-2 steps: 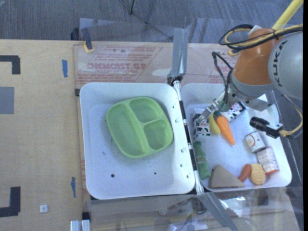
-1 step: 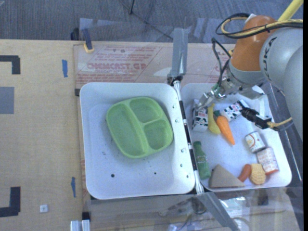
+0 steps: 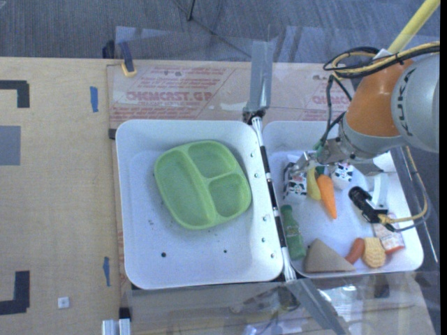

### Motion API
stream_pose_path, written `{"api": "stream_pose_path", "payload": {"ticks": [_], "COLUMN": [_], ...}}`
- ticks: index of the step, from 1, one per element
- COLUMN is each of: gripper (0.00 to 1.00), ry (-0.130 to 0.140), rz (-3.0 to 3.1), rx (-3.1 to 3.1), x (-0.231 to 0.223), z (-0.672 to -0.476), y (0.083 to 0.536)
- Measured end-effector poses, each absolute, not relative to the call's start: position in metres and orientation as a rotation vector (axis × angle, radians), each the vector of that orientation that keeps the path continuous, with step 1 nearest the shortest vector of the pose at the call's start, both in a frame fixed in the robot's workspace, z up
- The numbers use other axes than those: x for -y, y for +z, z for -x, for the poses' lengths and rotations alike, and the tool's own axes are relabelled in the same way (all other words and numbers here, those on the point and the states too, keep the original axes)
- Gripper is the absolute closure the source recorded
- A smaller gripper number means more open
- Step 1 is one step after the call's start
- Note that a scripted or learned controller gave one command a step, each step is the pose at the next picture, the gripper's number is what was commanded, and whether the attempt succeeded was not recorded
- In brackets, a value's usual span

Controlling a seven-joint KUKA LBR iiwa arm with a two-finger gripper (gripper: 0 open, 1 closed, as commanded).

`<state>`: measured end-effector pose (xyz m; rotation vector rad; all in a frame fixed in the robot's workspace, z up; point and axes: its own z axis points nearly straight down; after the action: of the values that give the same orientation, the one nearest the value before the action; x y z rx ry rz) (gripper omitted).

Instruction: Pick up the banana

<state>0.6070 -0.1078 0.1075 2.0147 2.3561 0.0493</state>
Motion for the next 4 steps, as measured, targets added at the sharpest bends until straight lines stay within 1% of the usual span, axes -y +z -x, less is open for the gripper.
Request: {"api": "stream_pose_path", "payload": {"ticks": [1, 2, 3, 4], "gripper": [0.0, 0.0, 0.0, 0.0], "ry": [0.005, 0.002, 0.024, 0.002], "rz": [-2.147, -1.979, -1.8, -1.935], "rx": [-2.286, -2.434, -2.55, -2.472], "x": [0.094, 0.084, 0.108, 0.081], "z": [-0.665, -0.655, -0.604, -0.584], "y": [0.088, 0.186, 0.113, 0.185]}}
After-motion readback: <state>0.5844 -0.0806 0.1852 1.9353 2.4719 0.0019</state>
